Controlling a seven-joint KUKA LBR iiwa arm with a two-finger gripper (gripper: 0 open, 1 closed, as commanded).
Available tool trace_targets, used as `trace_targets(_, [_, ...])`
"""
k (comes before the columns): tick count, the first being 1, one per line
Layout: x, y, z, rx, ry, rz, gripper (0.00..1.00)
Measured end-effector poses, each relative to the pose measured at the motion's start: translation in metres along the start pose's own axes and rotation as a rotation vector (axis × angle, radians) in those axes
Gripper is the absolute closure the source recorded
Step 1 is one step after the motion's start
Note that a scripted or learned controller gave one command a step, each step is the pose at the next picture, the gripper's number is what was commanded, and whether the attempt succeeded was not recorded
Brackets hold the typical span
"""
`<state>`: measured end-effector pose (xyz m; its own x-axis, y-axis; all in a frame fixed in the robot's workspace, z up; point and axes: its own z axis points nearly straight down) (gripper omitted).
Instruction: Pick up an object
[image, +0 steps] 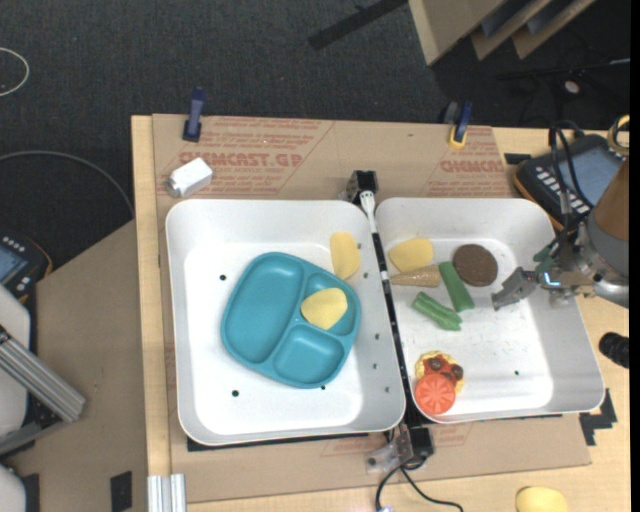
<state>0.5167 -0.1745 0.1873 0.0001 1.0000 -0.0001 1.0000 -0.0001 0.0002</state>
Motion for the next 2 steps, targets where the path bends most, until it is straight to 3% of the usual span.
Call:
trace_targets(1, [-0.044,0.083,0.095,-0.003,0.009,-0.004,0.00])
trace_targets(2, [-0.044,0.080,0.081,-0.003,0.002,-0.005,1.00])
